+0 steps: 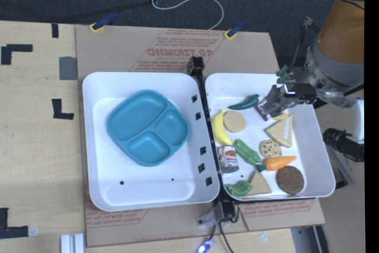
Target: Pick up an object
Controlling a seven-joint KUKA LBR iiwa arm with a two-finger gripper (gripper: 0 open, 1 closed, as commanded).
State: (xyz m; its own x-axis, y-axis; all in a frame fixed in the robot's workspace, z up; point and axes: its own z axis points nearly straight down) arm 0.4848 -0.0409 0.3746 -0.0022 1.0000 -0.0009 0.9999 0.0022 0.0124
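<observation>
The right bin (311,127) holds several toy foods: a banana (220,128), a tan round cookie (234,122), a dark green pepper (243,103), a pale wedge (282,131), a chip cookie (269,148), a carrot (278,163), a green pickle (247,151), a small can (228,159), a brown patty (290,179) and a sandwich triangle (258,183). My gripper (272,105) hovers low over the bin's upper right part, beside the pepper's right end and just above the pale wedge. Nothing shows between its fingers.
The left bin (98,127) holds a blue divided plate (149,127). The arm enters from the right over the right bin's far corner. A black divider with clips (203,121) runs between the bins. A cable (177,6) lies on the dark floor behind.
</observation>
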